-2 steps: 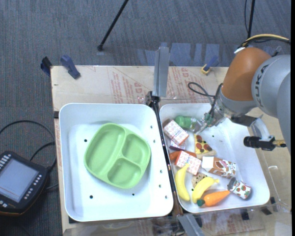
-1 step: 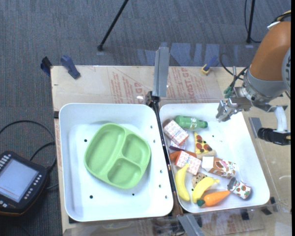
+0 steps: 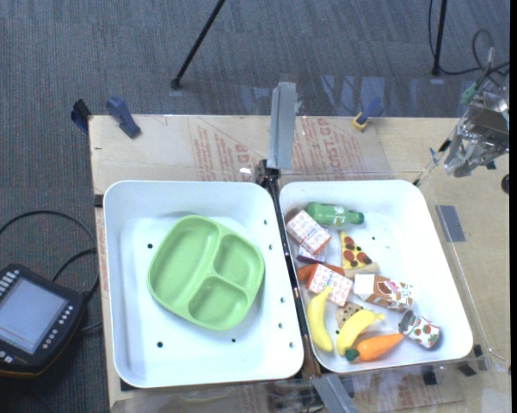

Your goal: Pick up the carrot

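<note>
The right bin (image 3: 439, 256) is the landmark. The gripper (image 3: 475, 149) hangs above its far right corner; how wide it stands cannot be told. The carrot (image 3: 376, 347) lies along the bin's near wall, leaf end touching a banana (image 3: 358, 325). A good approach probably means coming down over the orange body, straddling it crosswise. A patterned pack (image 3: 422, 331) crowds its tip. The green plate (image 3: 206, 271) sits in the left bin (image 3: 125, 317), beside the right bin.

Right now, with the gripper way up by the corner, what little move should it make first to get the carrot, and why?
Probably swing the gripper toward the near edge of the right bin until it hangs above the carrot. It sits outside the bin at the far right, while the carrot lies at the bin's near edge, touching a banana.
</note>
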### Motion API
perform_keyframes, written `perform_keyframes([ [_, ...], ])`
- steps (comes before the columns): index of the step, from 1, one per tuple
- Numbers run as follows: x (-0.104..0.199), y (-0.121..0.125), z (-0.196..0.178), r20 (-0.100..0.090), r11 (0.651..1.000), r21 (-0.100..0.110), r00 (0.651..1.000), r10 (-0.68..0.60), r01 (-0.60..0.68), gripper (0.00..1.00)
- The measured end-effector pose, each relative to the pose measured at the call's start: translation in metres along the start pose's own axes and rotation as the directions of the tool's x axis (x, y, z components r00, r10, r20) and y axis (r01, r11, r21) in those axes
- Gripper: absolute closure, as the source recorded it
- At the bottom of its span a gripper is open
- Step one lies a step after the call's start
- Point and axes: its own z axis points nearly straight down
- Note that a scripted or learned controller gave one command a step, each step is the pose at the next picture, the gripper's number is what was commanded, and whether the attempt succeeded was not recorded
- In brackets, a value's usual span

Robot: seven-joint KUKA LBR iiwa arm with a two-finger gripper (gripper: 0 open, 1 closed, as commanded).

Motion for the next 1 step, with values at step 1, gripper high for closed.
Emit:
perform_keyframes([
  [1,0.0015,-0.0001,0.0003,0.000,1.000,0.001,1.000,-0.003,0.003,0.00],
])
